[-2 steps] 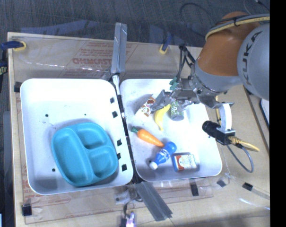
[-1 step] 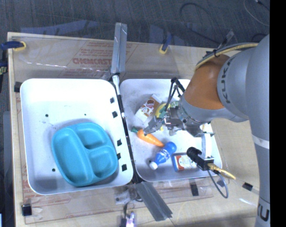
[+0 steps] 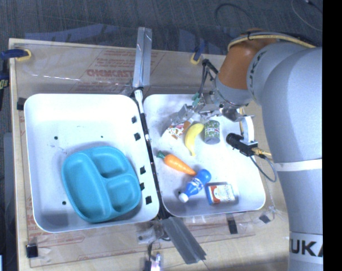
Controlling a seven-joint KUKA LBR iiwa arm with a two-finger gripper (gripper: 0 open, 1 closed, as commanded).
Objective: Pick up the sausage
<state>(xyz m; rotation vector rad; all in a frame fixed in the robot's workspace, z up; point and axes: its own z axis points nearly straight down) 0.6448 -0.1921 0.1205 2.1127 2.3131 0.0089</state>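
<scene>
Arm (image 3: 284, 95) reaches over the right bin (image 3: 245, 171). Hand (image 3: 194, 109) hangs low at the far side; open or closed, cannot tell. Likely sausage (image 3: 174, 131), reddish-white, lies just left of the banana (image 3: 192, 135). Advice: come down left, clear of the banana.

- Bins (image 3: 40, 129): smooth white plastic, slightly glossy.
- Tray (image 3: 100, 182): matt blue plastic, at 7 o'clock.
- Banana (image 3: 193, 136) and carrot (image 3: 178, 164): smooth, plastic-looking, with a light sheen.
- Bottle (image 3: 194, 185): glossy blue plastic, at 5 o'clock.
- Can (image 3: 211, 132): metal-looking, with a paper-like label.
- Arm (image 3: 284, 106): smooth, matt grey shell; its band (image 3: 238, 66) is glossy orange.
- Bench (image 3: 74, 66): pale wood under a clear, shiny sheet.
</scene>
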